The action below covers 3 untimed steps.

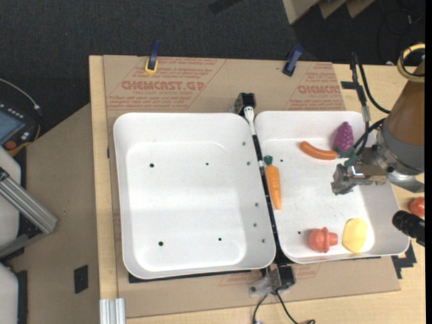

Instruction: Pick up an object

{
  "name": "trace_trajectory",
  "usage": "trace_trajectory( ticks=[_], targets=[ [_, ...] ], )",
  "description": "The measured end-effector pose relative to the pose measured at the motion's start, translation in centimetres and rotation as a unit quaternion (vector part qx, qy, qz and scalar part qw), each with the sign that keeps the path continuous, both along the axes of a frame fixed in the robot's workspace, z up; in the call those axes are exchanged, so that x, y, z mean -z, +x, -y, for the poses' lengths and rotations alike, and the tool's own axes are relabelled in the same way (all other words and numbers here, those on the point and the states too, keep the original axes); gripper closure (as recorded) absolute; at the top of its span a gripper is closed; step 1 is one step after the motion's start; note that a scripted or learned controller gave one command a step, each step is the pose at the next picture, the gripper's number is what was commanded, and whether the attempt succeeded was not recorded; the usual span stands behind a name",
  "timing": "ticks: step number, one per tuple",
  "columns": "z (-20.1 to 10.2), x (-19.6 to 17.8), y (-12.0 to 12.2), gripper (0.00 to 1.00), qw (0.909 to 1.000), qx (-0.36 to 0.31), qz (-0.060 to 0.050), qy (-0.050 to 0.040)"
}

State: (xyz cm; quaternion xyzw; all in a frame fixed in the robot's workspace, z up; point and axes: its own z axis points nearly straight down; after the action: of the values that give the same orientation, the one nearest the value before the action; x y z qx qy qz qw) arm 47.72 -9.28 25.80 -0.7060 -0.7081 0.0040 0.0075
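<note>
Now, step: approach, nothing held.
Gripper [341,179]: right bin's [294,238] right edge; grip state I cannot tell.
Next (my judgement): descend onto the sausage [317,151] or grapes [343,137].

The arm [412,123] comes in from the right side and bends down low. Its wide orange band sits up near the right edge, and the grey wrist is just under it. The hand [341,179] is at the end of the arm, pointing to the left and down, and it is too small and dark to make out well.
</note>
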Motion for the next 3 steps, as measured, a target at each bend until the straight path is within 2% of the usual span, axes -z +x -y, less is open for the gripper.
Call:
trace_trajectory(
  ticks=[1, 2, 3],
  targets=[
    [0.4, -1.8, 0.3, 1.00, 0.9999, 0.002, 0.010, -0.0033],
    [-4.0, 7.9, 0.0, 1.00, 1.0000, 0.000, 0.002, -0.0006],
    [-3.7, 7.4, 0.2, 0.00, 1.0000, 0.002, 0.008, -0.0023]
  ],
)
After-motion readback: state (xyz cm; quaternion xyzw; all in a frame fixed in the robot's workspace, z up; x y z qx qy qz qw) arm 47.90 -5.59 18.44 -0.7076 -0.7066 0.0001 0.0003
